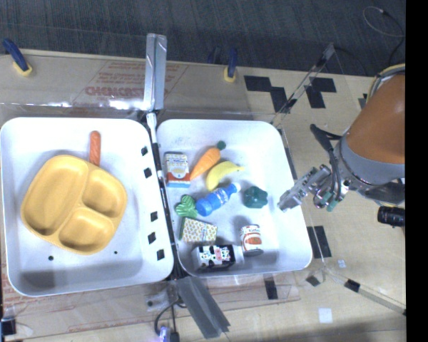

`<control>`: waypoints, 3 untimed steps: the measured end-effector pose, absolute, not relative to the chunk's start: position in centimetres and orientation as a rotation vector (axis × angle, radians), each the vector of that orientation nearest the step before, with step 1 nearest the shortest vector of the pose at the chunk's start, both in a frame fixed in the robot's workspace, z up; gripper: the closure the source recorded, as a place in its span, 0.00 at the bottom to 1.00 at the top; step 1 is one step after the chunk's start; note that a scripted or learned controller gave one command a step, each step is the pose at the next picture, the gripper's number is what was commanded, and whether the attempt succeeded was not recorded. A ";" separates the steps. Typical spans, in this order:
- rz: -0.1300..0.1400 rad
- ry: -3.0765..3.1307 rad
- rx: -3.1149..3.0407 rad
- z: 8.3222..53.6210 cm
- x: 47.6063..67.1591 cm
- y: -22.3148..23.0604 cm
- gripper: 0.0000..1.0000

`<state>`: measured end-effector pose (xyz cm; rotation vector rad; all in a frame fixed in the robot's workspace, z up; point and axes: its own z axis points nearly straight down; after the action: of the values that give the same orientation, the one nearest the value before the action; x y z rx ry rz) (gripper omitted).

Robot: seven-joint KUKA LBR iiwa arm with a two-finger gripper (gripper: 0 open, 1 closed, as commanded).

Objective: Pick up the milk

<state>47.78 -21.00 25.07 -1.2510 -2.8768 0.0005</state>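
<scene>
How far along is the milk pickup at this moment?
Nothing looks done yet: the black-and-white cow-patterned milk carton lies on its side near the front edge of the right-hand shallow white bin, untouched. In hand: the arm's tool hangs over that bin's right rim, away from the carton. Left: move over the carton, descend, grip and lift.

wooden bench point(50, 77), two white bins point(14, 262) point(271, 137) side by side on it
</scene>
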 end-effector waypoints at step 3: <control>0.000 -2.987 -0.955 25.8 47.9 -20.9 1.00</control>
<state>47.94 -20.95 25.79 -0.9548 -2.9868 -0.0005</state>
